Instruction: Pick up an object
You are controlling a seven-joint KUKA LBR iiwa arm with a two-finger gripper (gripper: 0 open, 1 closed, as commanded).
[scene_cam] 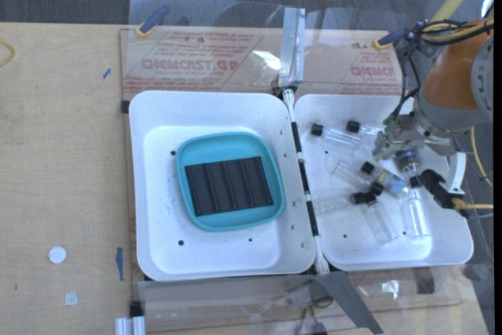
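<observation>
- Some small clear vials (390,186) with black caps are lying in the right bin (455,243), scattered on its floor.
- One vial (336,137) is lying near the top left of that bin, and two clear ones (416,220) are lying side by side near the bottom.
- The gripper (404,157) is hanging over the middle of the right bin, just above the vials.
- I cannot tell if the jaws are spread or pressed together, because they are too small and blurry.
- The grey arm (463,82) with its orange band is reaching in from the right.
- The left bin (149,169) is sitting just beside the right one, and they are touching along the middle.
- A teal tray (188,157) with a dark ridged insert (231,184) is lying in the left bin.
- Both bins are sitting on the wooden tabletop (55,153).
- A small white disc (57,254) is lying on the tabletop, well apart from the bins.
</observation>
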